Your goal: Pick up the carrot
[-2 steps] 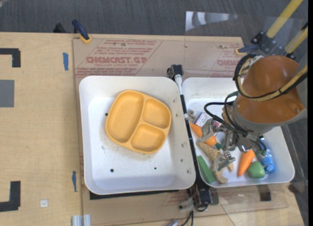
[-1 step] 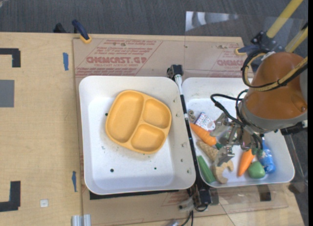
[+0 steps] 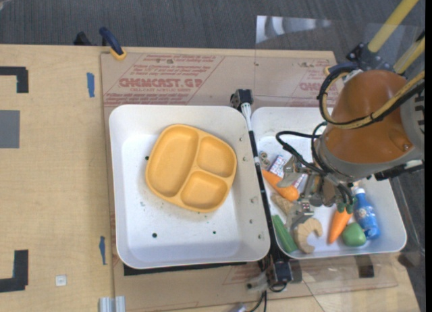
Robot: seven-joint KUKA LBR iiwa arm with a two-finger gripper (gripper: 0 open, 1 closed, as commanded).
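Carrot (image 3: 339, 223) in the right bin (image 3: 395, 236), lying tilted near the front rim, green top up, just left of a green ball (image 3: 354, 236) and a blue bottle (image 3: 364, 213). Tool (image 3: 312, 192) low in the same bin, up and to the left of the carrot, near it but apart. Grip state impossible to tell; tips perhaps hidden among clutter. Yellow divided plate (image 3: 191, 167) in the left bin (image 3: 128, 236).

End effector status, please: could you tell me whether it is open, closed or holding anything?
End effector: cannot be told.
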